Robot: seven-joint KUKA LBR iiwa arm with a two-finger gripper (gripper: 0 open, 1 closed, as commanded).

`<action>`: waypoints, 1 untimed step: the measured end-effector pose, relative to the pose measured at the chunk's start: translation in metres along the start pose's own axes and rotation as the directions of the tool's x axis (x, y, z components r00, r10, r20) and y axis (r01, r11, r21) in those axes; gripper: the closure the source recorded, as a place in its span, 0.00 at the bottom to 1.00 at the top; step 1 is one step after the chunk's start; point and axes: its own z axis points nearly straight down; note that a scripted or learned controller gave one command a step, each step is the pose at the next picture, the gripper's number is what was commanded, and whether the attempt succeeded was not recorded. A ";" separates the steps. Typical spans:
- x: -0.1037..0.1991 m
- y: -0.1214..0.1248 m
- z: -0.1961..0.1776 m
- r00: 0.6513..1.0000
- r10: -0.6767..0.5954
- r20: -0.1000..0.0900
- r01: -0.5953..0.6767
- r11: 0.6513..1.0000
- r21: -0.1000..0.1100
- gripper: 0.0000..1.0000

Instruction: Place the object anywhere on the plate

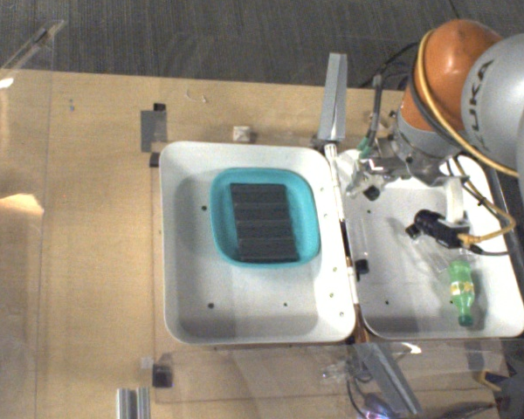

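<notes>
The pincer is hanging over the right bin at its ten o'clock corner, carrying nothing that I can see; whether it is released or clenched I cannot tell. The green bottle, which I am taking for the object, is lying at five o'clock in that bin, well apart from the pincer. The teal plate is sitting in the left bin with a dark ridged slab lying on it, so grasping, carrying and placing are all looking undone. The arm is showing part of the lettering KUKA.
</notes>
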 end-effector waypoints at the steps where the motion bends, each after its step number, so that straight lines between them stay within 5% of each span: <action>1: 0.055 -0.020 0.015 0.995 -0.097 -0.001 0.097 0.995 0.000 1.00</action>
